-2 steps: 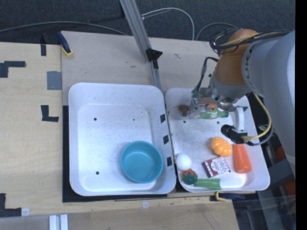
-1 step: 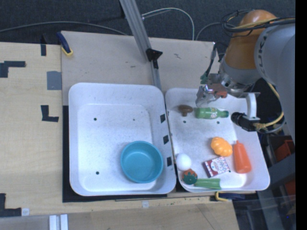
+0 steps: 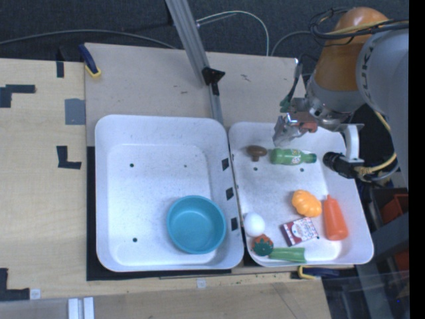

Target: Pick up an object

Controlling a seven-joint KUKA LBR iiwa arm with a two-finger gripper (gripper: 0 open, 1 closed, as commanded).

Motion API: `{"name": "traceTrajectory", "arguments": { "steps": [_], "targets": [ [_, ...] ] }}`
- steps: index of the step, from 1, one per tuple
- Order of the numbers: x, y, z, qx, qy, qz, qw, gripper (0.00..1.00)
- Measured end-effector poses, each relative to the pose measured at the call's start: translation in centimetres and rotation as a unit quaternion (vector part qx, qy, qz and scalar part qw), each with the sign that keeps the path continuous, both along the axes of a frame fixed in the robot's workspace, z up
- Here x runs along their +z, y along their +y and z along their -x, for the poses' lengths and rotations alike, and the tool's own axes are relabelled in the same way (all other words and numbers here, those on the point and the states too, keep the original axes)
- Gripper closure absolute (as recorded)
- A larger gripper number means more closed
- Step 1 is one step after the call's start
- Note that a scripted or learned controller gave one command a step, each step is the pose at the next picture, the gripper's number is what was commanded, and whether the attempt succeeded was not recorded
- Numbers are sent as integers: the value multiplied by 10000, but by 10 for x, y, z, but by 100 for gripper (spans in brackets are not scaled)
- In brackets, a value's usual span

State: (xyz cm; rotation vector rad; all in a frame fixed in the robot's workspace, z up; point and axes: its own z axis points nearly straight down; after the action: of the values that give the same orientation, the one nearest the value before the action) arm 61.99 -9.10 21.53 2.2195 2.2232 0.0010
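Note:
My gripper (image 3: 286, 131) hangs over the far edge of the right bin (image 3: 352, 258), just above and behind a green bottle (image 3: 291, 156) that lies on its side. A small brown mushroom-shaped piece (image 3: 256, 152) sits left of the bottle. Nearer the front lie an orange fruit (image 3: 306, 203), an orange-red bottle (image 3: 334, 218), a white egg (image 3: 254, 223), a red and white packet (image 3: 300, 231), a red and green piece (image 3: 262, 244) and a long green vegetable (image 3: 287, 254). Nothing shows under the gripper.
The left bin (image 3: 113, 178) holds a blue bowl (image 3: 195, 224) near its front right corner. A slanted grey pole (image 3: 189, 32) stands behind the bins. Black cables (image 3: 345, 165) hang by the arm at the right bin's far right side.

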Motion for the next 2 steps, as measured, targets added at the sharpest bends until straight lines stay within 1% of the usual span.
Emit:
{"name": "traceTrajectory", "arguments": {
  "steps": [1, 2],
  "targets": [
    [5, 57, -14, 28, 2, -9, 10000, 100],
    [1, 104, -10, 22, 13, -4, 10000, 100]
  ]
}}
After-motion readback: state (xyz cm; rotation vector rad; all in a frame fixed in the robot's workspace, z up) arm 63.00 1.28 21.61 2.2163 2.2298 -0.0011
